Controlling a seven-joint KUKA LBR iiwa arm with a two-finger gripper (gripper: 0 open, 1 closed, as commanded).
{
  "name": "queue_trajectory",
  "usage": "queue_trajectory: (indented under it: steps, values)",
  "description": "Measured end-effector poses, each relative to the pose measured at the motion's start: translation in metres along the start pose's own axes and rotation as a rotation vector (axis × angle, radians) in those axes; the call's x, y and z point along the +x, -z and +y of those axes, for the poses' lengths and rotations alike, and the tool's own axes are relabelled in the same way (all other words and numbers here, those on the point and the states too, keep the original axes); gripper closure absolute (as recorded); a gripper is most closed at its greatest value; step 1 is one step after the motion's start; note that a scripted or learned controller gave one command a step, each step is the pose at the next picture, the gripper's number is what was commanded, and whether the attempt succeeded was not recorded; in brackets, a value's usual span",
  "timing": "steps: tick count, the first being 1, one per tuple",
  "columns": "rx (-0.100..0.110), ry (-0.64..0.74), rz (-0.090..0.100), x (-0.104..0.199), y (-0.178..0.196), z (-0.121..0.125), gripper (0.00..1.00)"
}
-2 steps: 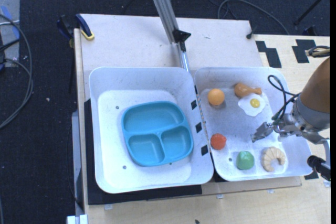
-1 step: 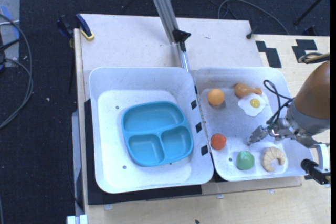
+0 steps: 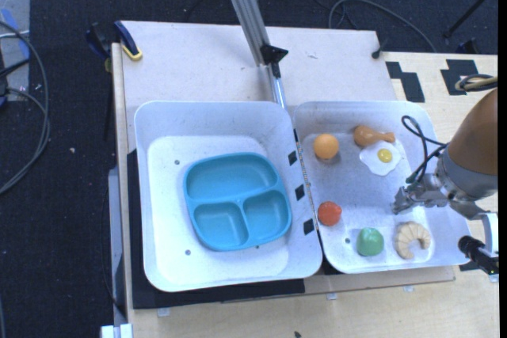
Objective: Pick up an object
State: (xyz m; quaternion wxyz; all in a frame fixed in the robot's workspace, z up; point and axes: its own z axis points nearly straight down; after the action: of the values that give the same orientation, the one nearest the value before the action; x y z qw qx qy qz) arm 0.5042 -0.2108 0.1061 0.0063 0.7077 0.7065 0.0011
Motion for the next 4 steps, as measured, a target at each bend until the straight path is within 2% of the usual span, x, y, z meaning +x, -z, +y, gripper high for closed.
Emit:
queue_trajectory:
  steps: [1, 3, 4]
  values:
    - [0.006, 0.004, 0.006, 0.001, 0.043, 0.005, 1.0]
    - [0.006, 0.005, 0.005, -0.004, 0.123, 0.015, 1.0]
    - [0.011, 0.008, 0.008, 0.047, 0.115, 0.02, 1.0]
